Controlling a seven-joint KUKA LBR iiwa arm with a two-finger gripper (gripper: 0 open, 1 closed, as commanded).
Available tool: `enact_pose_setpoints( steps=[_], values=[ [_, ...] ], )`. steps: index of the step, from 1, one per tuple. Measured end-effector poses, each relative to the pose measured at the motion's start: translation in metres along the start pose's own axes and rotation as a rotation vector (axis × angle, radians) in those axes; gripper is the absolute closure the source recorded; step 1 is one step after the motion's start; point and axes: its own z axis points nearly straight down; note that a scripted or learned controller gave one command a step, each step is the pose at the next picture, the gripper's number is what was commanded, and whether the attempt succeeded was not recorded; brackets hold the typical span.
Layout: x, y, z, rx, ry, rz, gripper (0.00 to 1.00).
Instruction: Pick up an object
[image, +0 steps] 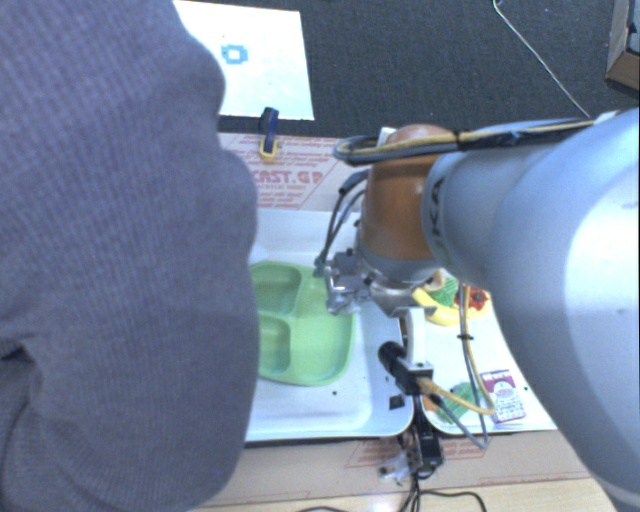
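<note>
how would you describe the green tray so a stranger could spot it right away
Start at the white bin left of the arm's orange band. The green tray lies flat in it, beside the wrist. It is the one pale green thing, split into compartments.

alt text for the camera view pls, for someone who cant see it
A grey robot arm with an orange band reaches in from the right over a white bin holding a green divided tray. Small colourful items lie in the neighbouring bin, and a large grey blurred shape covers the left side.
</note>
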Motion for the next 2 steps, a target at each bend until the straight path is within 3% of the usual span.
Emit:
enact_pose_setpoints(
  steps=[1, 2],
  values=[
    [0.061, 0.039, 0.089, -0.006, -0.011, 0.010, 1.00],
    [0.059, 0.000, -0.014, 0.000, -0.001, 0.009, 1.00]
  ],
)
